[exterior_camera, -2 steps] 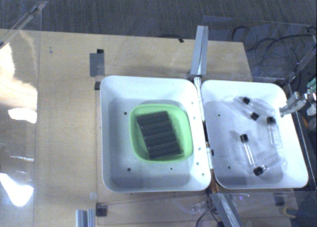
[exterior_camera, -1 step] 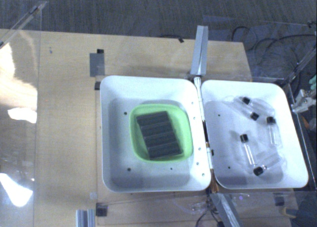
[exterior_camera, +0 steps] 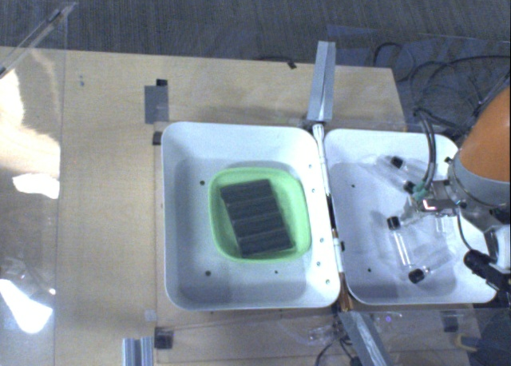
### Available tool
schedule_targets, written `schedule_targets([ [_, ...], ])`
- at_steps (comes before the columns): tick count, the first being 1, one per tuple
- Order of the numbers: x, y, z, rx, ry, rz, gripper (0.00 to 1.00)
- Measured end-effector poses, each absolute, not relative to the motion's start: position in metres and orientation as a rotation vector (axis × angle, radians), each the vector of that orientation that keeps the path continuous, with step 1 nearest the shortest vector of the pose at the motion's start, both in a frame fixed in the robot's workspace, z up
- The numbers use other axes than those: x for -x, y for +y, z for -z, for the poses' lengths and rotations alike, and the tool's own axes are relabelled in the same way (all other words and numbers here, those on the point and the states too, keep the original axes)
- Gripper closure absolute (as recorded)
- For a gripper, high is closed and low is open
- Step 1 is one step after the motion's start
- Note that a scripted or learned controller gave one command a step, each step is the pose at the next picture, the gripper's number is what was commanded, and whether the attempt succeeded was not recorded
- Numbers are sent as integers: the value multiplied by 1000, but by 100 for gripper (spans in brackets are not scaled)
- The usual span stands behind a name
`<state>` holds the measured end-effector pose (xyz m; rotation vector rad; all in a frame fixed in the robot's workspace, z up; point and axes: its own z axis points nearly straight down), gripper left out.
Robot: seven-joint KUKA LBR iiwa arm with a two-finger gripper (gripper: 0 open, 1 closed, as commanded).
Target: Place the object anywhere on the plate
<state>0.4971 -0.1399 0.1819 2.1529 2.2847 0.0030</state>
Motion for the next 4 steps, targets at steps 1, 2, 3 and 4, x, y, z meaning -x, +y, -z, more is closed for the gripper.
schedule_targets([
  [1, -497, -140, -182, -2153, 2284, -3, 0],
  [2, -501, -206, -260, -2143, 2285, -6, 0],
  [3, -489, -206, -405, -2196, 2229, -9, 0],
  [4, -492, -205, -417, -2179, 2230, -13, 100],
])
